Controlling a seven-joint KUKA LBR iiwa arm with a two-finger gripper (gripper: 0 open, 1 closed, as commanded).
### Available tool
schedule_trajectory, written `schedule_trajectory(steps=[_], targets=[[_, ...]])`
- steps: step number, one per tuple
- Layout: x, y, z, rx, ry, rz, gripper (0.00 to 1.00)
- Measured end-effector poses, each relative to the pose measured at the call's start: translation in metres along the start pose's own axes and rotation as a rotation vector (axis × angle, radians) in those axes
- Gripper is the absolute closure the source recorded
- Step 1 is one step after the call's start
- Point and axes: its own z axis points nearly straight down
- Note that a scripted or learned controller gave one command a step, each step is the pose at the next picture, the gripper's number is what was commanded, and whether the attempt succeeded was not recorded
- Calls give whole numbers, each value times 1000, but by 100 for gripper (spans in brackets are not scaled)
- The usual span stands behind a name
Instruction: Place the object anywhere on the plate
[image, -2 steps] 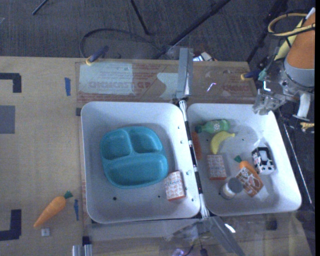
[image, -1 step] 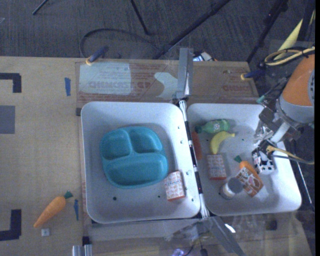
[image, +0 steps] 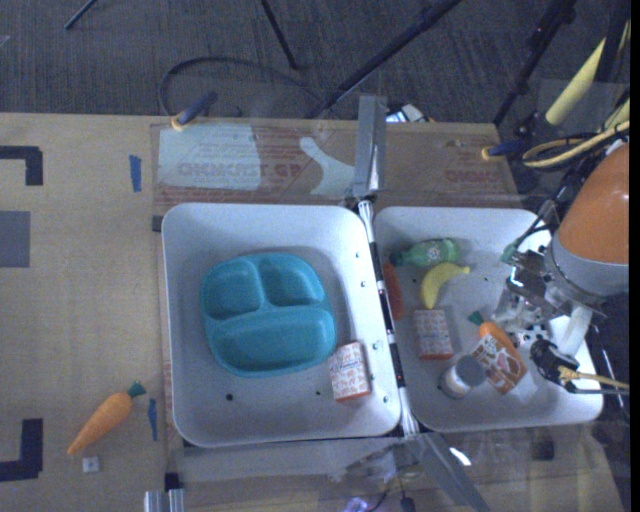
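Hovering over R bin (image: 590, 405): gripper (image: 527, 318), fingers cluttered, can't tell if apart or closed. Teal plate (image: 268, 313), smooth plastic w/ 3 compartments, sitting in L bin (image: 200, 235). Small boxy carton (image: 350, 372) resting just off plate's lower-right corner. In R bin: curved yellow banana (image: 441, 281), green bottle (image: 428, 251), flat packet (image: 433, 333), orange bottle (image: 499, 360). Toy carrot (image: 100, 420) lying on bench.

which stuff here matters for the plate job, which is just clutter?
Job:
- blue plate in the left bin
- gripper, over the right bin

Which object is meant is unclear. Lying about:
- carton beside the plate
- banana
- green bottle
- orange bottle
- carrot, outside the bins
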Motion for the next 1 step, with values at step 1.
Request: schedule_trajectory(steps=[1], targets=[[21,-65,18,2,-1,315,100]])
